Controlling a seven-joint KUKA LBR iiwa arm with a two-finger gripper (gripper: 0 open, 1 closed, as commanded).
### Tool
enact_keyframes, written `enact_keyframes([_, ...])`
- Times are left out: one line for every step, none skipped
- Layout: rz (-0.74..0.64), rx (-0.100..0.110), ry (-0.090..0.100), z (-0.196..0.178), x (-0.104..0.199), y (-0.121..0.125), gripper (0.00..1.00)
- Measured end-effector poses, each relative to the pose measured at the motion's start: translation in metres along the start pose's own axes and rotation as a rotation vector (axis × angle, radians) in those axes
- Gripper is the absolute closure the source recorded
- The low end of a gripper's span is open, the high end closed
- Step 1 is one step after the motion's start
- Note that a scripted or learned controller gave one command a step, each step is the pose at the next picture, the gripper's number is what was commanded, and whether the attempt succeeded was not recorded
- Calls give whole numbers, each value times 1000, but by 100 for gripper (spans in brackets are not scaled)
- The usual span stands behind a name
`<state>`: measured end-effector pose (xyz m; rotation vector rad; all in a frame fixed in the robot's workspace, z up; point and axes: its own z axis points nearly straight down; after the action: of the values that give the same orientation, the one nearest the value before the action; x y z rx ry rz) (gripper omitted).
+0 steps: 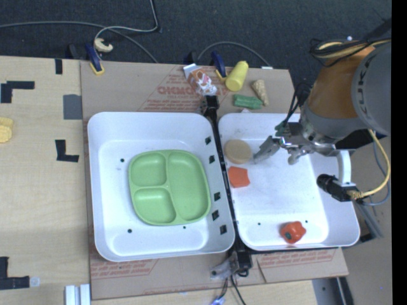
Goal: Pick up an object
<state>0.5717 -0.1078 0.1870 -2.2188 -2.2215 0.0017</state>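
Behind bins, cardboard [166,89] lettered "CHICMO"

Counting up: two white bins, left one [102,170] and right one [331,227]. One green divided plate [169,187] in the left. Three items in the right: one tan round piece [238,150], one orange block [238,178], one red tomato-like piece [292,232]. One gripper [280,151] overhead
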Motion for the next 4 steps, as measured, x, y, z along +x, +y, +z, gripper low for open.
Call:
enact_keyframes([1, -14, -1, 87, 8, 18, 0])
enact_keyframes([2, 1, 0, 72, -31, -89, 0])
enact_keyframes([2, -3, -2, -34, -74, -88, 0])
enact_keyframes([0, -1, 0, 2, -39, -88, 0])
